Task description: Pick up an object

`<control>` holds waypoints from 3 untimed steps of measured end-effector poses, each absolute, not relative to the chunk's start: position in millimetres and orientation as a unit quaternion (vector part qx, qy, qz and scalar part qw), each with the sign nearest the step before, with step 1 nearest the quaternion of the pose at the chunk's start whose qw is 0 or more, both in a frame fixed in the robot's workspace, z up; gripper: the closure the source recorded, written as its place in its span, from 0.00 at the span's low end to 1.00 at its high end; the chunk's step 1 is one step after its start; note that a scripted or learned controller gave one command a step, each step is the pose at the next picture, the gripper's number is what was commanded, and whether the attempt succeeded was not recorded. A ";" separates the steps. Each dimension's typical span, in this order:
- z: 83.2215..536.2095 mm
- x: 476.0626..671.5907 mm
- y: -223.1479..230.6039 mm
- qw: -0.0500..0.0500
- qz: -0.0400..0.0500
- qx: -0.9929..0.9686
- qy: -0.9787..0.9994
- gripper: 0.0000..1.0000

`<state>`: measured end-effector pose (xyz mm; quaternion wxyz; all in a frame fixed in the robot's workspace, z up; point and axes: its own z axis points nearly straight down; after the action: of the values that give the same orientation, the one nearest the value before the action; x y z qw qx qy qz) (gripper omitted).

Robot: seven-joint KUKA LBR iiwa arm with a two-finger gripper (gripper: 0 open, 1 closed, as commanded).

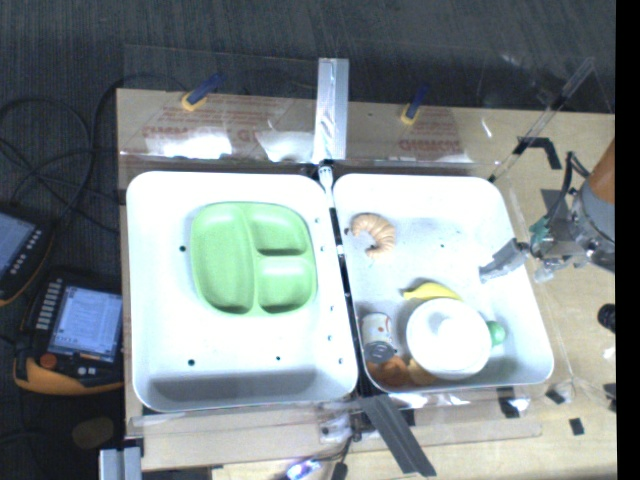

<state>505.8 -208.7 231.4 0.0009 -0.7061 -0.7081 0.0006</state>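
**Desk:** Where does the pick stand?

**Arm:** Early, I judge. My hand (pixel 500 265) sits at the right rim of the right bin (pixel 440 193), above its floor, with nothing between the fingers. Whether they are apart or together I cannot tell; they show as one grey sliver.

**Desk:** And the targets?

**Arm:** All in that bin. A croissant (pixel 374 231) lies alone near the top left. Toward the front, a white bowl (pixel 447 336) crowds a banana (pixel 431 291), a small can (pixel 376 329) and something green (pixel 496 333) at its right edge. The left bin (pixel 150 288) carries a green tray (pixel 252 256).

**Desk:** Next move?

**Arm:** Choose one piece, travel over it and descend. The croissant, well apart from the rest, looks the cleanest grab.

**Desk:** Anything obscured?

**Arm:** The bowl hides much of the banana and a brownish thing beneath its front. My wrist is cut off at the frame's right.
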 end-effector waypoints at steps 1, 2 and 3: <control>151.7 541.2 -183.7 0.002 0.002 -0.753 -0.658 0.00; 151.4 627.9 -155.9 0.000 0.002 -0.672 -0.740 0.00; 114.3 652.1 -95.4 0.000 0.002 -0.685 -0.729 0.00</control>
<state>652.1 -95.4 114.3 0.0004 -0.6848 -0.7288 0.0016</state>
